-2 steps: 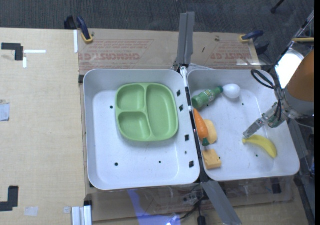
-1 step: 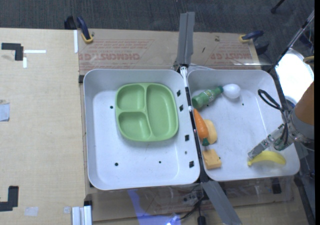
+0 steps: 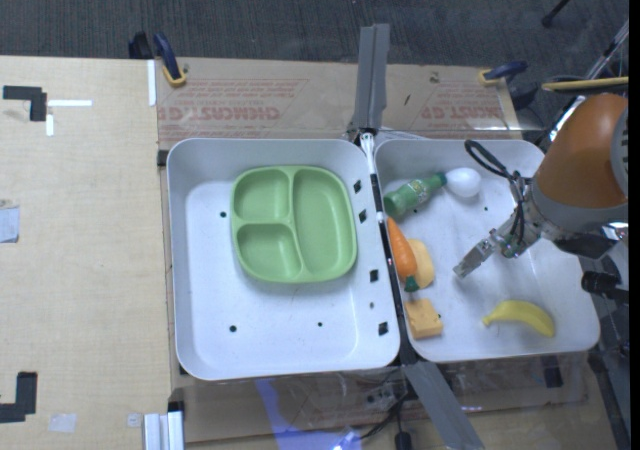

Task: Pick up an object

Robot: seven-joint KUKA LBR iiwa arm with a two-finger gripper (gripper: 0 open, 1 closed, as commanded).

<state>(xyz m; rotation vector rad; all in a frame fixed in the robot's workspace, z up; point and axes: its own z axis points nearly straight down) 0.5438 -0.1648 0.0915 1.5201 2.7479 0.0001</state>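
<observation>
Two shallow white bins are seen side by side on the bench (image 3: 80, 268). In the left bin (image 3: 200, 338) a green divided plate (image 3: 294, 224) with three compartments is laid flat, nearer the far wall than the near one.

In the right bin (image 3: 560, 338) several objects are spread. A green bottle (image 3: 412, 194) is laid on its side near the divider, its neck pointing toward a white egg-shaped object (image 3: 463, 181) just beside it at the far end. An orange carrot (image 3: 401, 248) is laid along the divider, touching a yellow-orange piece (image 3: 421, 265) on its right. A tan block (image 3: 423, 318) is placed nearer the front, beside the divider. A yellow banana (image 3: 520, 316) is laid toward the near right corner, well apart from the others.

The gripper (image 3: 468, 265) is held low over the bare floor of the right bin, between the carrot group and the banana, slanting down from the grey arm with its orange band (image 3: 590, 153) at the right. Nothing is seen between the fingers; whether they are released or clenched cannot be told.

Behind the bins a brown cardboard sheet (image 3: 260, 98) is clamped to the bench; red printing is carried on it upside down, and its words are too blurred to be read with certainty.
</observation>
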